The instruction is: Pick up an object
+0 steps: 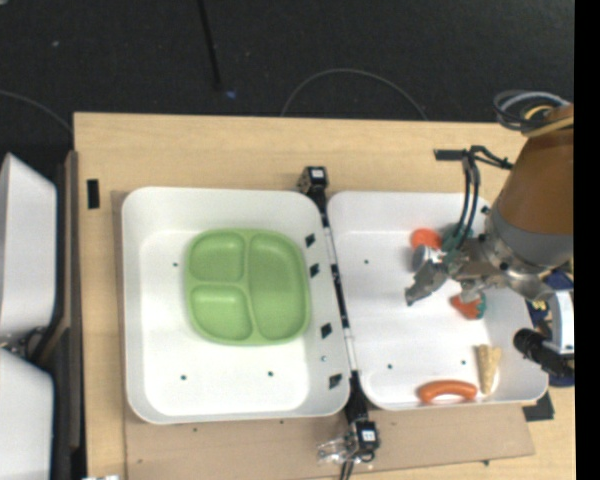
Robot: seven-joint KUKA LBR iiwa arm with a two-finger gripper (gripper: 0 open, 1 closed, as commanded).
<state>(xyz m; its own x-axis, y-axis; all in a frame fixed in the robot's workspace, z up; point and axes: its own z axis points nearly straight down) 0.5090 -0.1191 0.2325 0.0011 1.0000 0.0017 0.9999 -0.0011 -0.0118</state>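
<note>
hand [427, 280]: right-centre of frame, low over right bin [380, 368], grip state cannot be told | orange pieces [425, 238] just beside it | orange ring [446, 392], tan piece [489, 366] lower right | green divided plate [248, 285] in left bin [150, 368]
</note>
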